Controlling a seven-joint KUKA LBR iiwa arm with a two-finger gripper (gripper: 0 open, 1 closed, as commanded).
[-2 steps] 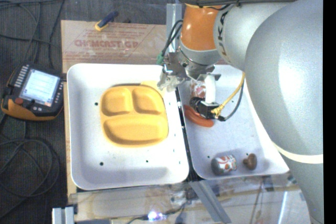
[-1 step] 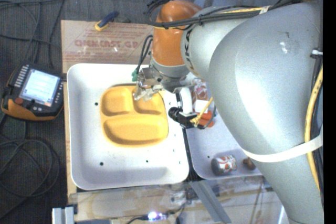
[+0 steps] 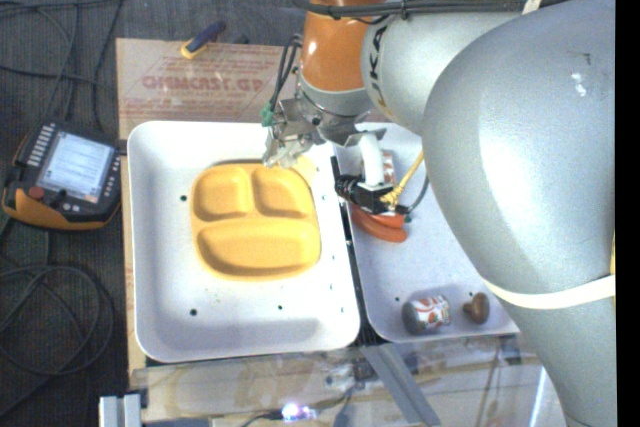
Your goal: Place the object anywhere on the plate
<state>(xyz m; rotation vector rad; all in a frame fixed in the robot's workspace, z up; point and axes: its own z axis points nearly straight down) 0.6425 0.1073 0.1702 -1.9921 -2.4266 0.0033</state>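
Note:
A yellow plate point(image 3: 258, 220) with three compartments lies in the left white bin point(image 3: 165, 245). My gripper point(image 3: 284, 149) hangs over the plate's far right corner, right at its rim, below the orange band of the arm point(image 3: 345, 5). Whatever sits at its tip is too small and blurred to make out. In the right bin point(image 3: 440, 265) lie a small red-and-white can point(image 3: 428, 312) on its side, a brown rounded object point(image 3: 478, 307) and an orange-red object point(image 3: 384, 221) close to the divider between the bins.
The large grey arm covers most of the right bin. A teach pendant point(image 3: 65, 175) lies left of the bench. Behind the left bin lies a cardboard sheet point(image 3: 190, 85) with a small blue-and-yellow item point(image 3: 202, 37) on it.

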